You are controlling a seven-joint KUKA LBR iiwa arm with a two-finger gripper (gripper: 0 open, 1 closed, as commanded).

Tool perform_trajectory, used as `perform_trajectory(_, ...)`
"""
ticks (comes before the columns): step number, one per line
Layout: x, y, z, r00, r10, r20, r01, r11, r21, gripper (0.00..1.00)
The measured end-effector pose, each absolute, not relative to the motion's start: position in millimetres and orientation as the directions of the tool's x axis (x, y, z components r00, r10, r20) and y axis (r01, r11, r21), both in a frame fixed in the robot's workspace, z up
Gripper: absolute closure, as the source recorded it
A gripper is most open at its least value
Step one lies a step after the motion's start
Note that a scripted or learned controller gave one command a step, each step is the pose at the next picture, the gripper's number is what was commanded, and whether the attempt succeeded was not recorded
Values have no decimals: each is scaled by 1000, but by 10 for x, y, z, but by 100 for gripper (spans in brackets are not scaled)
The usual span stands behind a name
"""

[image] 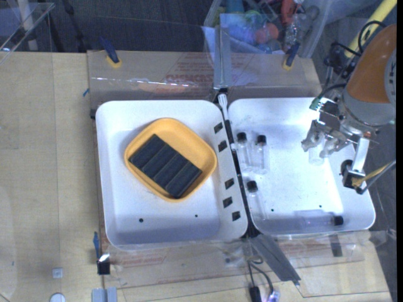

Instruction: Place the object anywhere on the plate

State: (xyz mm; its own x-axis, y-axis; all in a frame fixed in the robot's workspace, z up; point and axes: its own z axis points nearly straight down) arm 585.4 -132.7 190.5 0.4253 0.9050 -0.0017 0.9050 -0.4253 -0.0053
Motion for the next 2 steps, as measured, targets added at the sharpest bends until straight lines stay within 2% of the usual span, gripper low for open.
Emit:
perform_trajectory(1, 6456, -1118, 2333, 233, 972, -2, 972, -233, 2, 100)
perform_trajectory(2, 6675, -972, 2351, -50, 999, -2, 999, 50, 3, 100)
